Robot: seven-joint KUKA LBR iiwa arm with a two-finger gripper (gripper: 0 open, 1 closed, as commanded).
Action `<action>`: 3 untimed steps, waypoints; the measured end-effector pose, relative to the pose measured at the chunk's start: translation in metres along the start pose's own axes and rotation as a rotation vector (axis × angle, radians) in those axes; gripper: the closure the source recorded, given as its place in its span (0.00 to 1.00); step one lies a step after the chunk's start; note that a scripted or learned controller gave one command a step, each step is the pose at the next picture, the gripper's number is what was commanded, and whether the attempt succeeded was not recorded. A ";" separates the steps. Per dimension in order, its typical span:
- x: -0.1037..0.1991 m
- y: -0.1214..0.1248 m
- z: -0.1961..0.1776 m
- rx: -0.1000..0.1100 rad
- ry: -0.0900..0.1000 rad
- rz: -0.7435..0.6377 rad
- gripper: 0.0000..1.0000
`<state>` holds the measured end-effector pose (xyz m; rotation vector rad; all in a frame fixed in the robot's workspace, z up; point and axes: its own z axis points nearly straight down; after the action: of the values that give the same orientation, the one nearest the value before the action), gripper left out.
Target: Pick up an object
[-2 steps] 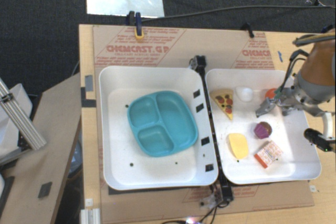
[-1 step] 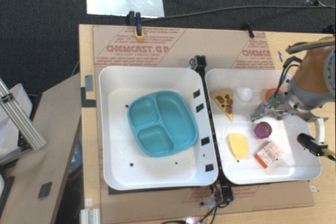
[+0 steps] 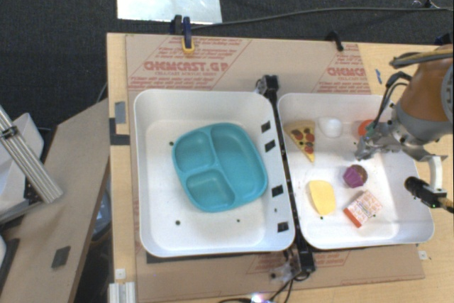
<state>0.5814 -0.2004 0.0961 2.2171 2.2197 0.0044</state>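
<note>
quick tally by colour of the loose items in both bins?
Teal: 1, divided plate, left bin
Yellow: 2, pizza slice, yellow piece
White: 1, small cup
Purple: 1, purple item
Red/white: 1, packet
Red/orange: 1, item partly hidden by the gripper
Total: 7

Smooth teal plastic tray (image 3: 220,167)

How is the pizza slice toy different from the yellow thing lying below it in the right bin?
The pizza slice is a pointed triangle, orange with dark red spots; the yellow piece is rounded and plain, with no markings. The pizza slice lies at the upper left of the right bin, next to the divider, while the yellow piece sits lower, nearer the front wall. Both lie flat on the bin floor, apart from the gripper.
</note>
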 end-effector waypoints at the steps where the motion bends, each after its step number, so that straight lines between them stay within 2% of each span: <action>1: 0.009 0.001 -0.049 -0.001 -0.001 -0.004 1.00; 3: -0.001 0.000 -0.158 -0.002 -0.002 -0.004 1.00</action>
<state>0.5804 -0.2015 0.2537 2.2107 2.2220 0.0053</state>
